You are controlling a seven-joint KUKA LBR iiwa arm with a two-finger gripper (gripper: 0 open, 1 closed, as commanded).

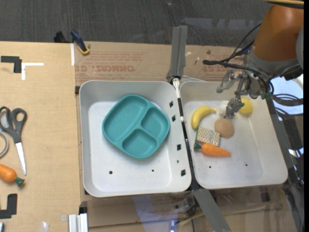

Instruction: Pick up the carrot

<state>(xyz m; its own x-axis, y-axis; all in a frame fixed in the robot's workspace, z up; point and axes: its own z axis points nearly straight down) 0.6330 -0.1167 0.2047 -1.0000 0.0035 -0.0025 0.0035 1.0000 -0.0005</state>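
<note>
The carrot [216,151] is orange with a green stub and lies on its side in the right bin [260,168], near the bin's middle. It touches a small patterned card [208,136] just behind it. My gripper [234,107] hangs over the back of the same bin, up and to the right of the carrot and apart from it. Its tip is beside a brown round item [224,127] and a yellow lemon [245,108]. Nothing shows held in it.
A banana [201,115] lies at the right bin's back left. The left bin [96,168] holds a teal divided plate [136,125]. On the wooden bench to the left lie scissors [15,129] and a second carrot [7,174].
</note>
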